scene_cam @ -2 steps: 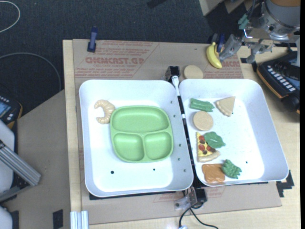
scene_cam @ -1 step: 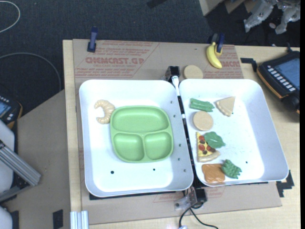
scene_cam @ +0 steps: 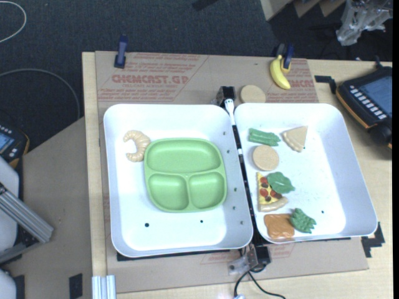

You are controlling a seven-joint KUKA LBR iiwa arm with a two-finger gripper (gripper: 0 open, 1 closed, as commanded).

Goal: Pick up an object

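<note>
glossy green 3-compartment plate [scene_cam: 185, 174], curved croissant [scene_cam: 136, 144], round cookie [scene_cam: 265, 158]

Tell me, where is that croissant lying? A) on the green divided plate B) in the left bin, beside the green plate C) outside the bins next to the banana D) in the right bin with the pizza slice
B: the croissant lies on the white floor of the left bin, just off the upper-left edge of the green plate.
</note>
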